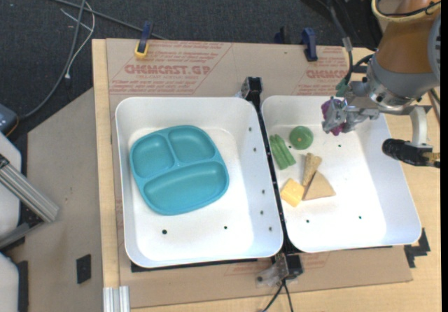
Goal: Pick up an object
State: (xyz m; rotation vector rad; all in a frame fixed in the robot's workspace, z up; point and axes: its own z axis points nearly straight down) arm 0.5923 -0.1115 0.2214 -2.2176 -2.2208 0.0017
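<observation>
In the near part of the right bin point(392, 220) a small cluster of toy food lies together: a yellow block point(292, 192) touching a tan wedge point(320, 187), and just beyond them a tan stick-like piece point(310, 164) leaning toward the wedge. Farther on lie a green elongated piece point(282, 152), close to the bin's left wall, and a green round piece point(302, 137) beside it. Any of these would serve as the object to pick up. They look like light, stiff plastic pieces, probably smooth and somewhat slippery; nothing suggests they are fragile. The round piece stands a little apart from the others, so I judge it the easiest to take, gripped across its middle. The wedge and the block touch, which leaves little room for a finger between them.

The gripper point(334, 117) hovers over the far part of the right bin, near the round piece and to its right, with nothing between its fingers; how wide they stand I cannot tell.

The bin floor is smooth, flat white plastic with low walls, so a nudged piece may slide. The left bin point(140, 227) holds a teal divided plate point(180, 168). Both bins rest on a cardboard-covered bench point(203, 66), with clamps point(145, 38) at its far edge and cables point(63, 10) on dark floor beyond.
</observation>
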